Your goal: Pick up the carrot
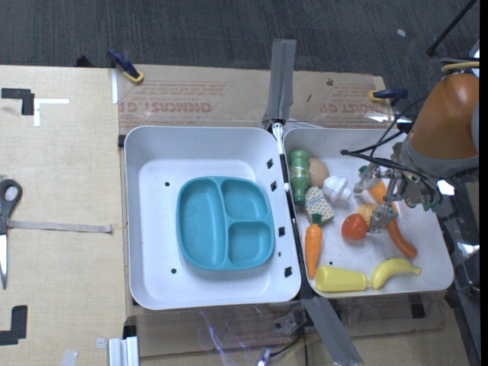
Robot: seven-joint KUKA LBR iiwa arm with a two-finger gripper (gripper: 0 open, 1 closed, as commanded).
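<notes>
The carrot point(313, 248) lies lengthwise at the left edge of the right bin point(435, 277), green top toward the bottle point(299, 171). A tomato point(354, 227), a banana point(394, 271) and a yellow piece point(340, 279) lie near it. The gripper point(390, 197) hangs over the bin's right half, well apart from the carrot. The left bin point(145, 227) holds a blue divided plate point(194, 235).

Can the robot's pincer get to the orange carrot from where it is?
Probably yes. The orange carrot with a green top lies uncovered by the right bin's left wall, nothing on top; the pincer hovers nearby.
</notes>
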